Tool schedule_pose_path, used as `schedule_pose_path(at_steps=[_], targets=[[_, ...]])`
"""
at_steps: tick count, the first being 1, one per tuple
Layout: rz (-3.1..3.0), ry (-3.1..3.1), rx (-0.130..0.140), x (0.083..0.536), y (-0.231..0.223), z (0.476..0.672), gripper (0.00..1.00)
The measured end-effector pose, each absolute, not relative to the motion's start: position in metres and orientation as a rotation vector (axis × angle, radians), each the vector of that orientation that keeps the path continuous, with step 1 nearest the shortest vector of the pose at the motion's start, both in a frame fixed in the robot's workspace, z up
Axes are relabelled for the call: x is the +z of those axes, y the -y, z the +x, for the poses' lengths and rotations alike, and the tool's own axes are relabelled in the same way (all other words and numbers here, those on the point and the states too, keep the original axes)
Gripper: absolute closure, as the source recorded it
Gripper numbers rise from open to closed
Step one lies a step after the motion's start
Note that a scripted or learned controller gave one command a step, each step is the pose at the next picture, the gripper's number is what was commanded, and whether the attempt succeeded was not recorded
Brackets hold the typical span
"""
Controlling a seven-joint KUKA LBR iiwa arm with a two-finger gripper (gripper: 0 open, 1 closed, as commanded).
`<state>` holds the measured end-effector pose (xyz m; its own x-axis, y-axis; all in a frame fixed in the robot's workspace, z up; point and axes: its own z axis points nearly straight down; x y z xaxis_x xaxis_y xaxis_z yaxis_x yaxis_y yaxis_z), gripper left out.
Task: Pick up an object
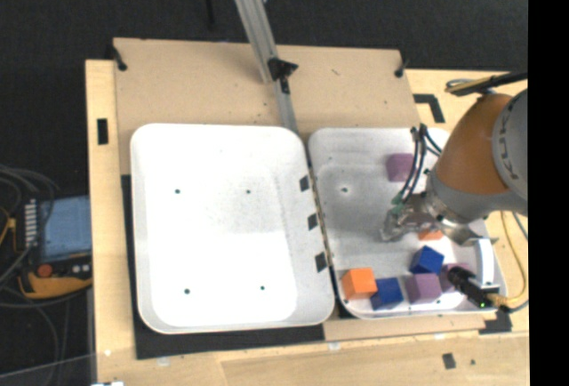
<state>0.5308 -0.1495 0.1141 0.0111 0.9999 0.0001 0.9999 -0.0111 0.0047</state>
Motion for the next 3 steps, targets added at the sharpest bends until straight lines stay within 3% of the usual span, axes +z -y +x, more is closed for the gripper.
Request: schedule_pose_path(at_steps=[3], targets=[[2.211, -2.22, 0.007, 0.267, 0.159, 0.536, 1.0]])
